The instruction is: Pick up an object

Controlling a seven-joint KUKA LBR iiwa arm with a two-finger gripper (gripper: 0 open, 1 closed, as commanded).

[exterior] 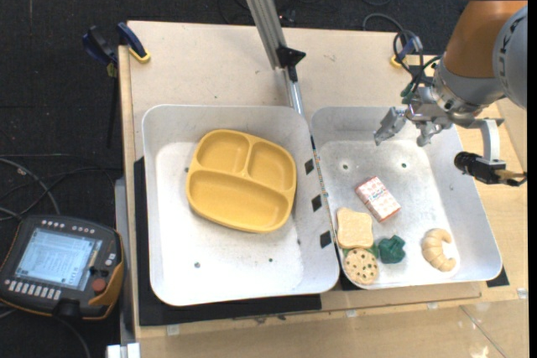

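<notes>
The right bin [403,159] holds a small red and white carton [377,198], a slice of toast [354,227], a chocolate-chip cookie [362,265], a green toy piece [390,249] and a croissant [440,249], all in its near half. My gripper [409,130] hangs over the bin's far right part, above and behind the carton, with its two fingers spread and nothing between them. The grey arm with its orange band reaches in from the upper right.
A yellow divided plate [242,179] lies in the left bin [168,205]. A slanted metal pole [264,8] rises from between the bins at the back. A teach pendant [57,264] sits off the bench at lower left. Clamps grip the bench's far corners.
</notes>
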